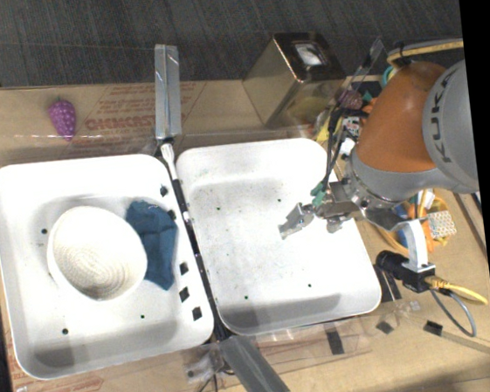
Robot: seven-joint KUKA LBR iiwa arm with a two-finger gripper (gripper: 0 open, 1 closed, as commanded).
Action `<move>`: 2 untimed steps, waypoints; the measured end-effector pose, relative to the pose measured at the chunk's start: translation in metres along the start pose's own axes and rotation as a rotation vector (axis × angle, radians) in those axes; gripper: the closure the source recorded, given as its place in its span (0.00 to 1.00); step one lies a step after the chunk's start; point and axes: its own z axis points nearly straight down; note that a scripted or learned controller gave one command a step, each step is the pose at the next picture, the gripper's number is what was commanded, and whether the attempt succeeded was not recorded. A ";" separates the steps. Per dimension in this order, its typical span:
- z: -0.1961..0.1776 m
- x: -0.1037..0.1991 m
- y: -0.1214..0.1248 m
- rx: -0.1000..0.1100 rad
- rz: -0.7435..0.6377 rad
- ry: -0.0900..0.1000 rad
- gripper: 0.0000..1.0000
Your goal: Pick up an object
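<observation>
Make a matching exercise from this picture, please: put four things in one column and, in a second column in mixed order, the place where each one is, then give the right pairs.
Things:
1. white woven hat
2. blue cloth
3. purple object
4. gripper

Places:
A. on the cardboard above the left bin
B. over the right bin
C. in the left bin, toward its left side
D. in the left bin, by the wall next to the right bin

Pairs: 1-C, 2-D, 3-A, 4-B
</observation>
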 end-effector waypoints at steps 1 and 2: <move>-0.087 -0.005 0.020 -0.005 0.346 -0.002 0.00; -0.117 -0.036 0.002 -0.005 0.316 -0.001 0.00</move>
